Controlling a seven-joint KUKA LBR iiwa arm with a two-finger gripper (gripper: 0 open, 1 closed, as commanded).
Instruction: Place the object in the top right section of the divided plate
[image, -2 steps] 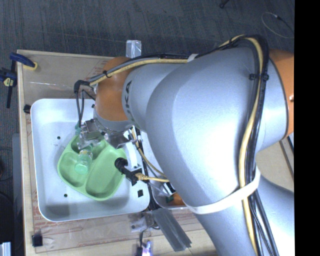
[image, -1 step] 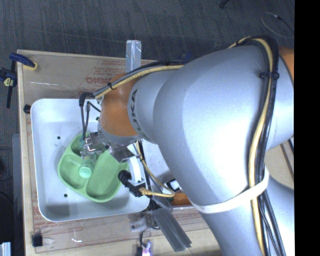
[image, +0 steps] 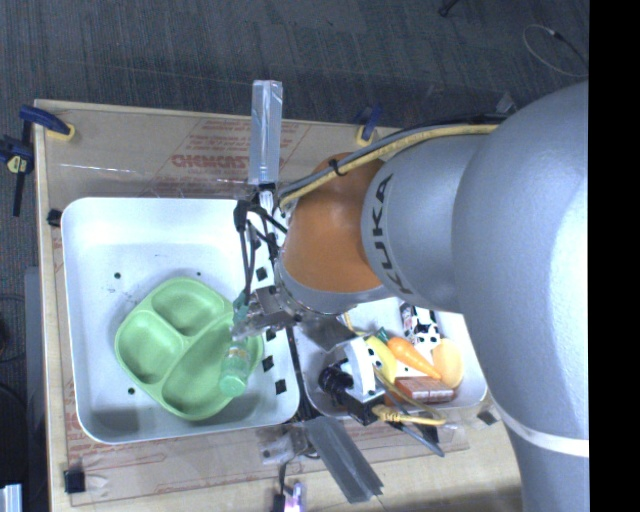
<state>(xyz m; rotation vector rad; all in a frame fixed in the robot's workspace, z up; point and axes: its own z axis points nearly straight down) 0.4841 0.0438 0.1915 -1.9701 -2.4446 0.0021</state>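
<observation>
Arm (image: 470, 230): big grey bulk reaching in from the right, orange band tipped down over the 2 bins' divide.
Plate (image: 165, 345): green, divided, in the left bin (image: 90, 260).
Gripper (image: 243, 318): at the plate's right edge; opening, can't tell.
Object (image: 236, 372): pale green bottle lying on the plate's right section, just under the gripper.

The light falls even and fairly bright from above, with no hard beam. The left bin (image: 90, 240) glares near-white along its floor, washing out detail there. My arm (image: 500, 230) shows a soft sheen across its grey shell and a duller glow on the orange band (image: 325, 240). A faint shadow pools beside the green plate (image: 160, 340), toward the bin's lower wall. The carpet (image: 150, 50) beyond the counter (image: 130, 150) stays dim and grainy. The whole picture is slightly soft, small things right of the plate smearing together.
</observation>
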